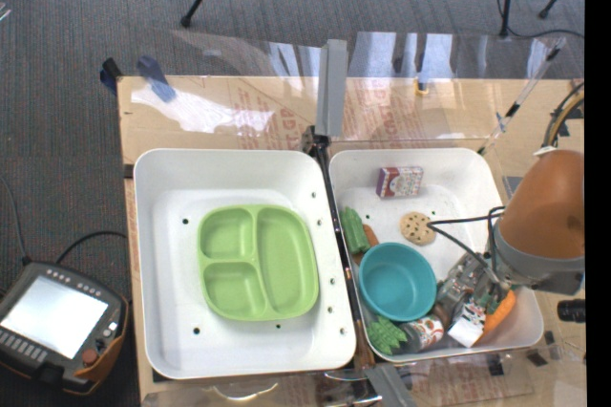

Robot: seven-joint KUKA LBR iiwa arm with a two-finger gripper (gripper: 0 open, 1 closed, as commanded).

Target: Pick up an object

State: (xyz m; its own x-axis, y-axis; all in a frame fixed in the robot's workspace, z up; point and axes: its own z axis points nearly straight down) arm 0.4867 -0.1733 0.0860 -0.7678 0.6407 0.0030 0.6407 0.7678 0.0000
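Observation:
My gripper (466, 289) is low in the front right part of the right bin (477, 164), just right of a teal bowl (396, 281). Directly below it lie a small white box (466, 329) and an orange carrot (499, 313). A can (426, 332) and a green leafy piece (387, 334) sit at the bin's front edge. Farther back are a cookie (416, 226), a red and white carton (399, 182) and a green cucumber (355, 229). The arm's orange band (546, 204) hides the bin's right side.
The left bin (153, 204) holds a green divided plate (258, 262). A grey post (330, 95) stands behind the divide between the bins. A tablet (55, 319) lies on the floor at the lower left. Cables run from the wrist across the right bin.

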